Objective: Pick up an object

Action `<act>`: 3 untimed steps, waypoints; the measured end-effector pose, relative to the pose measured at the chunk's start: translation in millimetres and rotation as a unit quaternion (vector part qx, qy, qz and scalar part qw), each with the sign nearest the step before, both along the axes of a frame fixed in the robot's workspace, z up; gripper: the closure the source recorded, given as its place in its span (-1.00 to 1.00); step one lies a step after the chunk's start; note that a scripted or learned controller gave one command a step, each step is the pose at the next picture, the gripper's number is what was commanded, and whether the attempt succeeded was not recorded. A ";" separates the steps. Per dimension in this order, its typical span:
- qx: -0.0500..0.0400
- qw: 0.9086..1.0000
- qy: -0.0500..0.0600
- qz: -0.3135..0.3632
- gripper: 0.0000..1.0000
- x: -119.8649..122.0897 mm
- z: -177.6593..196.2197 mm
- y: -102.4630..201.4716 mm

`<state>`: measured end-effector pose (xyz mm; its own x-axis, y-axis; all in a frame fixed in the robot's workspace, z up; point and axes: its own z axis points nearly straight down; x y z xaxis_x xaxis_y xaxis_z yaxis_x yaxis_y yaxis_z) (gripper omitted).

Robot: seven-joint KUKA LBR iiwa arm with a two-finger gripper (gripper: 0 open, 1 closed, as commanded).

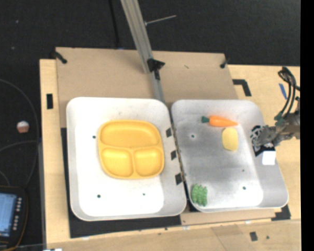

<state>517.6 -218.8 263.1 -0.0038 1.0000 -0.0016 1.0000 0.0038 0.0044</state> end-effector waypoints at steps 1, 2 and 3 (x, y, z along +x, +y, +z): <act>0.001 1.000 0.001 0.001 1.00 15.7 -11.7 48.5; 0.000 1.000 0.001 0.001 1.00 36.0 -18.1 87.7; 0.001 1.000 0.001 0.001 1.00 47.5 -21.4 129.9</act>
